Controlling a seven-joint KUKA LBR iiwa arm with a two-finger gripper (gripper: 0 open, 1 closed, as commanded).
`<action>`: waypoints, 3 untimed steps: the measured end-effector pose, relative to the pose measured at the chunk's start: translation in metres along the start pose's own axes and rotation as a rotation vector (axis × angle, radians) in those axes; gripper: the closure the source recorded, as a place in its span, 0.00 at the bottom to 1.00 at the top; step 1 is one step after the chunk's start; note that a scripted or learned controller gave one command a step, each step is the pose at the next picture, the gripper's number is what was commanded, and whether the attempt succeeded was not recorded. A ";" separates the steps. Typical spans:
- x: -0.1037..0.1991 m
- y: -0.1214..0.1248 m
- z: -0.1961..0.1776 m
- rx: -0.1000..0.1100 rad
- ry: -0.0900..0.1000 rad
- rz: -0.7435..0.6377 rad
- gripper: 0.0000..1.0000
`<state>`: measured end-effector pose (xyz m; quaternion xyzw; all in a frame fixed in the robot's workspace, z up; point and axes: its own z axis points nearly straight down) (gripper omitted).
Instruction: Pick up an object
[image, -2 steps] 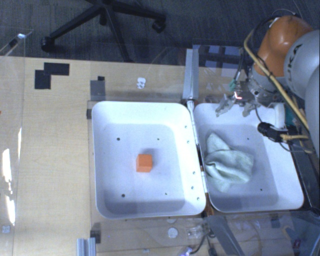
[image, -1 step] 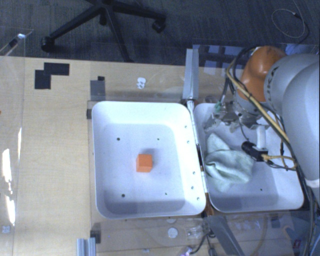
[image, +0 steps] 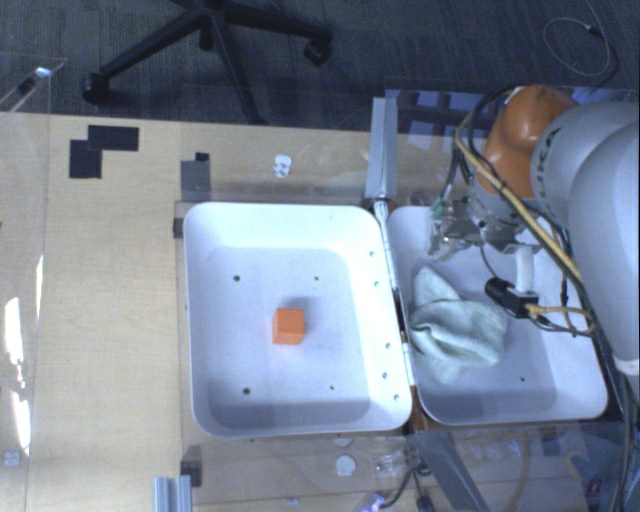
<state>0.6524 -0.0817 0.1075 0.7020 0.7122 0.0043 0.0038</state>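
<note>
A small orange cube lies near the middle of the left bin. A crumpled pale green-grey cloth rests in the left half of the right bin. My gripper hangs over the far left part of the right bin, just beyond the cloth's upper edge. Cables and the wrist crowd around it. The grey arm with its orange band reaches in from the upper right.
A metal divider post stands at the far end between the two bins. Black cables loop over the right bin beside the cloth. An office chair base sits on the floor beyond the bench.
</note>
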 end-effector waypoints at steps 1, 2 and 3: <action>0.011 0.019 -0.079 0.005 -0.001 -0.160 1.00; 0.013 0.009 -0.124 0.006 0.000 -0.176 1.00; -0.006 -0.005 -0.104 0.008 0.000 -0.136 1.00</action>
